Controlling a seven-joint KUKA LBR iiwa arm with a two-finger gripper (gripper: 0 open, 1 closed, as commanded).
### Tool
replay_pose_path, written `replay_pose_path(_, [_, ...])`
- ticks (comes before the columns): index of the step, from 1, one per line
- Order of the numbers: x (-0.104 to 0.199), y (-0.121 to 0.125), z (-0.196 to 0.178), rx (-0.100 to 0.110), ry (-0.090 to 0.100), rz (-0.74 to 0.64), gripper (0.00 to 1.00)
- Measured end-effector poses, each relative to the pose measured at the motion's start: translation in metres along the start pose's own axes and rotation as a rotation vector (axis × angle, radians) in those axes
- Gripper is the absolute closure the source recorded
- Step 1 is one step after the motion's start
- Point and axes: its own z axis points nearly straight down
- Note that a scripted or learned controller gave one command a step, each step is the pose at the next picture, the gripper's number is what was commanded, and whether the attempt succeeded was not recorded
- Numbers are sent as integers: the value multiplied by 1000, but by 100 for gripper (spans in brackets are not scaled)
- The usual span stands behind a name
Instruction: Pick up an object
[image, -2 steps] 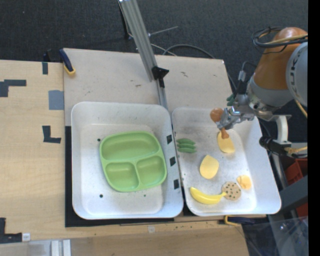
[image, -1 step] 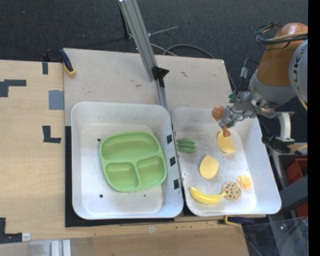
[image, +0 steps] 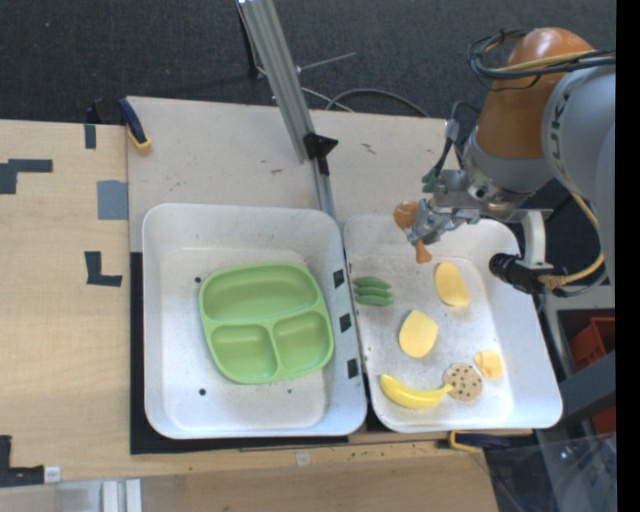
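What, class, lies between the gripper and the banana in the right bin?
The gripper is at the right bin's far edge, beside an orange piece. The banana lies at the near edge. Between them lies a yellow wedge-shaped piece, so a low straight sweep would meet it; from above, nothing visible blocks.

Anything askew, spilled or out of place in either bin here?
Nothing stands out. The green divided plate lies flat in the left bin. The toy foods, among them the banana and cookie, lie apart inside the right bin.
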Motion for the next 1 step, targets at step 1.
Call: replay_pose_path(1, [63, 6, 4, 2, 0, -1, 100])
